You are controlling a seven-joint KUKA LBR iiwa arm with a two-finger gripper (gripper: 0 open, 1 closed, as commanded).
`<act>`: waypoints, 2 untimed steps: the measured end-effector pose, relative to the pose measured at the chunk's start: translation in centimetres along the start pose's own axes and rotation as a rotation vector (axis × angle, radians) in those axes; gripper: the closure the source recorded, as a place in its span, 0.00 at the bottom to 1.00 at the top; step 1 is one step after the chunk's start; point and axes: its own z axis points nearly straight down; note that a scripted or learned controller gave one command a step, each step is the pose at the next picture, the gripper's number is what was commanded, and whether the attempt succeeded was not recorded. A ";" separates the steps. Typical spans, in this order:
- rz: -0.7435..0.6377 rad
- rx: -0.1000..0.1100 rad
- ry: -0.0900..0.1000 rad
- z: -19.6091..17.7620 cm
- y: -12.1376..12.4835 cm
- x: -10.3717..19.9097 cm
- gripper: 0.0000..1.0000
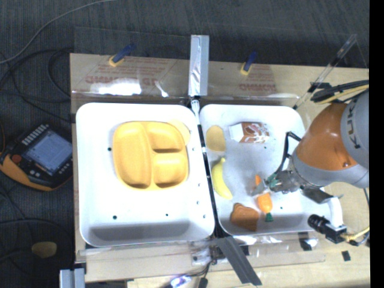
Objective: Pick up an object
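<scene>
tool [268, 186] low in right bin [282, 116], orange carrot [264, 204] just below

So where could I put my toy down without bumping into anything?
The left bin has bare floor in front of the yellow divided tray and a strip at its left. The right bin is crowded: banana, carton, brown piece, carrot and the tool. A small gap lies between carton and banana.
</scene>
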 end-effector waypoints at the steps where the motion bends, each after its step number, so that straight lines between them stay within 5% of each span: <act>1: 0.233 -0.002 0.000 0.5 -0.1 0.1 1.00; 2: 0.266 0.014 -0.009 -14.1 1.7 2.6 1.00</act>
